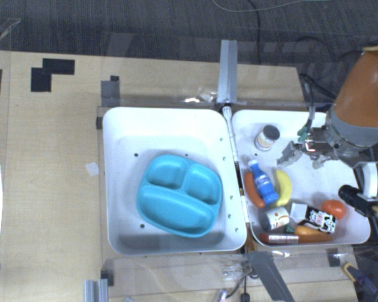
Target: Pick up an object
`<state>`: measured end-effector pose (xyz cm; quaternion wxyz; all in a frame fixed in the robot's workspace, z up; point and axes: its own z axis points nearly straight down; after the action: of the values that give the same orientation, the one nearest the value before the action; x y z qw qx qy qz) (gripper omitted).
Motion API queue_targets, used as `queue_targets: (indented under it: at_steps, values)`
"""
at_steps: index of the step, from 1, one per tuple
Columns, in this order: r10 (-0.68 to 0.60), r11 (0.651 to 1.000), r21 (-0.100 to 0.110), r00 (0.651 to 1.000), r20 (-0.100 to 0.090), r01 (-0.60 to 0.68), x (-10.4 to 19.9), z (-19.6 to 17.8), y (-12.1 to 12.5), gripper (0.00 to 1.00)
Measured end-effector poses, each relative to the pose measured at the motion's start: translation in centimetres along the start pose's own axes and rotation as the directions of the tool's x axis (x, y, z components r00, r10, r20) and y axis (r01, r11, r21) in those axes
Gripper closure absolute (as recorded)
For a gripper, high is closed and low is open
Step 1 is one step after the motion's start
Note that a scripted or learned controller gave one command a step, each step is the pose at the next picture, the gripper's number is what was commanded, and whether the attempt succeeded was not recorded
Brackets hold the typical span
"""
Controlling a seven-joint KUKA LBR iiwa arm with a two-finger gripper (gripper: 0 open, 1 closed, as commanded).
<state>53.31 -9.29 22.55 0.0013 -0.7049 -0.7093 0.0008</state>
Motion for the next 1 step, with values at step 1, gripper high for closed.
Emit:
queue_targets:
  at_steps: [1]
  values:
    - [-0.025, 1.0, -0.002, 1.0, 0.0, 0.025, 4.67, 1.97, 0.1, 0.0]
